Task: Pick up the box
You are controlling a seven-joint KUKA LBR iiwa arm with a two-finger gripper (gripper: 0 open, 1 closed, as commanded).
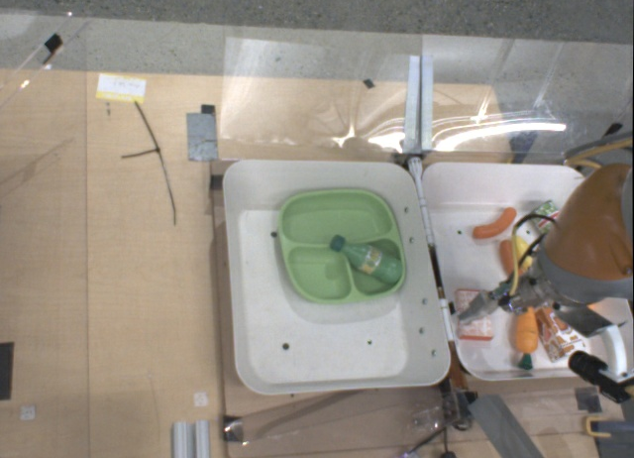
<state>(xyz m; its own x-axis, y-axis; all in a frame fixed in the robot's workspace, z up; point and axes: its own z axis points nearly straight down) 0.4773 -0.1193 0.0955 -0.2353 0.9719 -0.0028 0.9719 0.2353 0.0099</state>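
Near edge of right white bin [555,371]: small flat red-and-white cardboard box [474,326] at the bin's left wall, two-finger metal gripper [492,299] just above it, touching or not unclear, finger state impossible to tell. Beside these, orange carrot-shaped toy [525,331]; farther back, orange sausage-shaped toy [493,224]. Left white bin [327,362]: green sectioned plastic plate [322,238] carrying green bottle [369,259] on its side.

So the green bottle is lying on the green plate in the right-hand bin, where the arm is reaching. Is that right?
Not quite. In the camera view the green bottle does lie on the green plate, but that plate sits in the left bin. The arm's gripper is over the right bin.
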